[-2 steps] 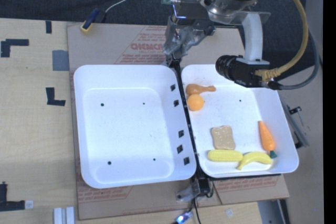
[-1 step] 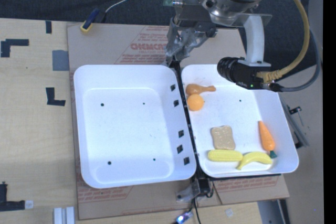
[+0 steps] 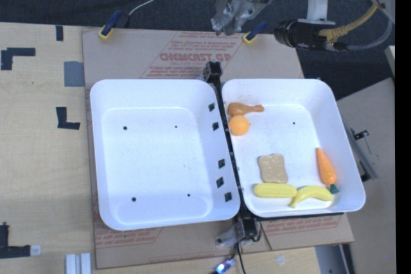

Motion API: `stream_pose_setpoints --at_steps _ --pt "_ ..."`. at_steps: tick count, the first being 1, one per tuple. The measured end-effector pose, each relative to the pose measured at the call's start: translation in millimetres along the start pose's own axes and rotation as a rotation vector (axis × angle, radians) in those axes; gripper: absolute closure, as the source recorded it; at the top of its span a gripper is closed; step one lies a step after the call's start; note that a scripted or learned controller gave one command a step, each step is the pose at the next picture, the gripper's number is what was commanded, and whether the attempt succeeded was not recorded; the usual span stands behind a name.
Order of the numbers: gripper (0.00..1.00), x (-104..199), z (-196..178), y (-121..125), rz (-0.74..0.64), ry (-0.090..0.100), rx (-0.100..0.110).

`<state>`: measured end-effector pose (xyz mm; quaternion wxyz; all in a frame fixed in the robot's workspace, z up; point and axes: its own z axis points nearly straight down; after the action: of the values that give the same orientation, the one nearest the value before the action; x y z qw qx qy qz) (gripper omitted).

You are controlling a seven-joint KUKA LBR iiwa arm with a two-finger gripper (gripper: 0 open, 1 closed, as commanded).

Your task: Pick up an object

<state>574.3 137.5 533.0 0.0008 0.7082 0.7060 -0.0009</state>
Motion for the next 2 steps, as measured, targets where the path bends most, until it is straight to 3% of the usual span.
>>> stream_pose_setpoints --at_steps 1,2 --pt "1.00 20.1 -2.2 -46.9 -0.007 0.002 0.002" --pt "1.00 5.5 -1.8 -56.9 -0.004 0.002 0.002"
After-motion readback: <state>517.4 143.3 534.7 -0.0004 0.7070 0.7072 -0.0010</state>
